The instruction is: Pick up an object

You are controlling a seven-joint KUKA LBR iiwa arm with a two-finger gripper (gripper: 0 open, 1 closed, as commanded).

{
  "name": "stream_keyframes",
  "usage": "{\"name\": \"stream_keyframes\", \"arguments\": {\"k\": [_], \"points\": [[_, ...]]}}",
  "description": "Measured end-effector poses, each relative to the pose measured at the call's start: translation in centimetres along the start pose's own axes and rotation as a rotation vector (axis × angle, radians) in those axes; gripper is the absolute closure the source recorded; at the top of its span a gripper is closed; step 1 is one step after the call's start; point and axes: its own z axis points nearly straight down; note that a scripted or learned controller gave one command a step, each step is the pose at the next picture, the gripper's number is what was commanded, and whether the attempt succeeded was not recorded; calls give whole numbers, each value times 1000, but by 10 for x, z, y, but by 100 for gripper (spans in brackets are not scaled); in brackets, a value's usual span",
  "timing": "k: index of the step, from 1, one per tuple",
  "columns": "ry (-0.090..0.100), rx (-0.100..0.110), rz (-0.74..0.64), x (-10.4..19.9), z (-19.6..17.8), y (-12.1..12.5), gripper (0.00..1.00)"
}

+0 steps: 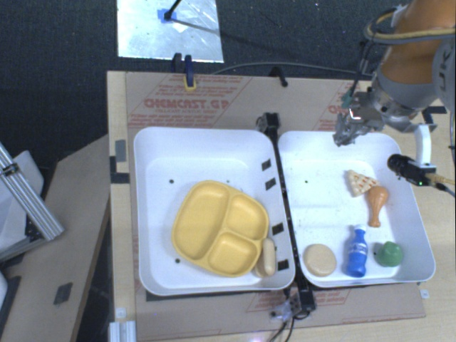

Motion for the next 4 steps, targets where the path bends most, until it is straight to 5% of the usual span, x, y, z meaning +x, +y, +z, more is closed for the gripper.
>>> {"name": "stream_keyframes", "arguments": {"k": [4], "points": [[3, 6, -6, 184, 23, -78, 100]]}}
